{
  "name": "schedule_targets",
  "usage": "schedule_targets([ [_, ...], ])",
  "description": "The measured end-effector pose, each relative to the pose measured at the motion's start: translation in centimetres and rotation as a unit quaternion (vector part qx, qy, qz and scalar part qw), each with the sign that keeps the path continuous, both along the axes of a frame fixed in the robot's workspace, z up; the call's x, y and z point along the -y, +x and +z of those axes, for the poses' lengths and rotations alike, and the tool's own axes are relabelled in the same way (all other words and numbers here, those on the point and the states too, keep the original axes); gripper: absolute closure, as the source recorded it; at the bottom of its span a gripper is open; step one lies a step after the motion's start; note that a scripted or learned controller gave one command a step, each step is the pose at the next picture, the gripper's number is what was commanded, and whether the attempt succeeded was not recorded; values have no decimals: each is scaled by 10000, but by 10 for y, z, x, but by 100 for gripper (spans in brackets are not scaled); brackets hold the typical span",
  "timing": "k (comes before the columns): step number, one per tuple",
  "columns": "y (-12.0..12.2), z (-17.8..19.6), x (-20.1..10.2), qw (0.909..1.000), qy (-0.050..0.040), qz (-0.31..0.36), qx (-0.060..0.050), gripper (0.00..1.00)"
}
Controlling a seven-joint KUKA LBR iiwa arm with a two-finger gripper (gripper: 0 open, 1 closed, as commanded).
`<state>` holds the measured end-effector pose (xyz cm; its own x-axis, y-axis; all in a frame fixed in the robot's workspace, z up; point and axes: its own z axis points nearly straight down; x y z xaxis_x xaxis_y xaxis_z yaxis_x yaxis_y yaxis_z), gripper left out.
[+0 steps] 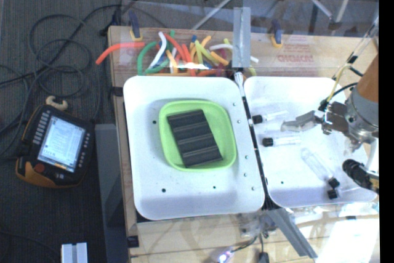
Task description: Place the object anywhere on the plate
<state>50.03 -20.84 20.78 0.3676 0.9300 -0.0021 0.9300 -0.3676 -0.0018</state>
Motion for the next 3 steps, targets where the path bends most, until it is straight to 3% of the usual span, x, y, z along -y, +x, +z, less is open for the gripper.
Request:
schedule_targets([
  [1,51,58,-3,9970,5,773,11,0],
  [2,20,23,-10,9977,-1,673,-2,0],
  [3,-1,23,6,9995,6,313,11,0],
])
